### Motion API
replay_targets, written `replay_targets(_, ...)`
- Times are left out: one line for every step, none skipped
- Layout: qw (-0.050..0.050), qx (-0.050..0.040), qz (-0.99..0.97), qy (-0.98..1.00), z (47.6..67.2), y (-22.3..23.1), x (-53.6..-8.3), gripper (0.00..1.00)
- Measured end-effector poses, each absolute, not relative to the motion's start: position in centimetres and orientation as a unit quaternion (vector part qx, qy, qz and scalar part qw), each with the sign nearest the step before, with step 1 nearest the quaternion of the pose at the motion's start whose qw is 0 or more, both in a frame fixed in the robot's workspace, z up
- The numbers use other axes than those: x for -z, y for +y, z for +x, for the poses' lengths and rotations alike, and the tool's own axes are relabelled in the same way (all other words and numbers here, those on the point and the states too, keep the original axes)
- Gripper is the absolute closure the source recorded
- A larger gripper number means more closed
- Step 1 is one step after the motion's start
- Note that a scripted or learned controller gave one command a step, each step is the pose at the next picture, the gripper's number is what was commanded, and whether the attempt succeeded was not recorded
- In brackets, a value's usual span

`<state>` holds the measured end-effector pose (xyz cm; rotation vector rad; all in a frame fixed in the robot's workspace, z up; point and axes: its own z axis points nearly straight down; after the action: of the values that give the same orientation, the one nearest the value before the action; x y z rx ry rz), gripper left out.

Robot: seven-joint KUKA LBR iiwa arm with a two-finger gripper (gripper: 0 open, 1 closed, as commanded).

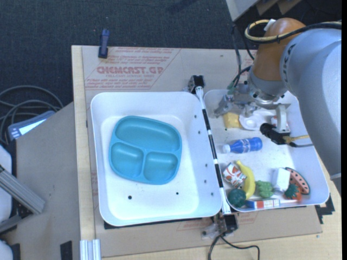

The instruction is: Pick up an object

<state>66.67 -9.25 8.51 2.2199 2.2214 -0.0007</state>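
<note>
Arm: grey KUKA arm with orange band [274,50], reaching in from the right, wrist low over the far end of the right bin.
Gripper: gripper [241,110] down among the items at the far end of the right bin; whether it is apart, together or clamped on anything cannot be told.
Left bin: white bin [103,118] holding a blue divided plate [145,149], lying flat near its middle.
Right bin: white bin [309,167] holding the loose objects.
Yellow block: yellow block [231,120], just under the gripper, at the far end of the right bin.
White round piece: white disc [248,123], just beside the yellow block.
Bottle: blue-and-white bottle [243,145], on its side, mid-bin.
Banana: toy banana [248,179], near end of the right bin, next to a red-and-white packet [233,173].
Green items: broccoli-like piece [264,188] and dark green ball [236,197], near edge.
Marker: red-and-white marker [265,203], along the near wall.
Counter: brown board [130,69] under both bins.
</note>
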Motion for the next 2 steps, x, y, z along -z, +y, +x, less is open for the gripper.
replay_targets(0.001,0.0002,0.707,0.707,66.66,-9.55,-8.51,0.0)
replay_targets(0.001,0.0002,0.707,0.707,66.66,-9.7,-8.5,0.0)
